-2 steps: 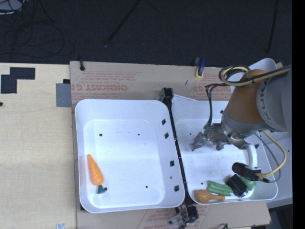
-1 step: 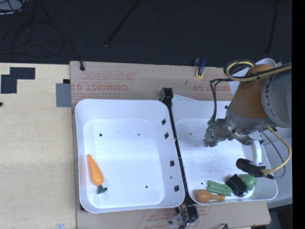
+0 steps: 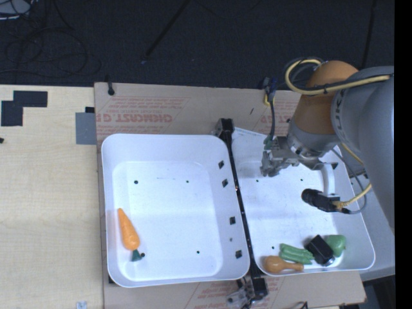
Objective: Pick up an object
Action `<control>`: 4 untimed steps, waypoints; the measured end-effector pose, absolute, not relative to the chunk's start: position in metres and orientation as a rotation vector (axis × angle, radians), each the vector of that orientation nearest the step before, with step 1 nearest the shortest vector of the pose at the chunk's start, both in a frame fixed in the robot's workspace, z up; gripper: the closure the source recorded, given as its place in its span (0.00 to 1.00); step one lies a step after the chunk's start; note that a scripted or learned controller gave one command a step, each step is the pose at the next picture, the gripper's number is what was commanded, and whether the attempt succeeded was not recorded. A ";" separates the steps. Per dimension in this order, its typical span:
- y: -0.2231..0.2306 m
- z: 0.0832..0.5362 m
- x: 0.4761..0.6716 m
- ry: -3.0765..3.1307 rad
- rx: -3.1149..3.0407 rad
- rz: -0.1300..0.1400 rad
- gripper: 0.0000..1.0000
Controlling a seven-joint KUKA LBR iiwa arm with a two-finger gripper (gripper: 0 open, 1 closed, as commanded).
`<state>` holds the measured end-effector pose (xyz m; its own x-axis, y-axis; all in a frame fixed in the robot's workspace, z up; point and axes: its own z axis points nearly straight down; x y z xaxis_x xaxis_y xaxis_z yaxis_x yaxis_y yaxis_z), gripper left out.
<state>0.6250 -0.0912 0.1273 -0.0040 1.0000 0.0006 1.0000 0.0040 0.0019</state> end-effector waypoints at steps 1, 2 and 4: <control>-0.093 0.136 0.622 2.226 2.223 -0.004 1.00; -0.094 0.146 0.622 2.227 2.224 -0.006 1.00; -0.097 0.165 0.622 2.229 2.225 -0.009 1.00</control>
<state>0.6215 -0.0967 0.1650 -0.0018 1.0000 0.0014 1.0000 0.0019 -0.0095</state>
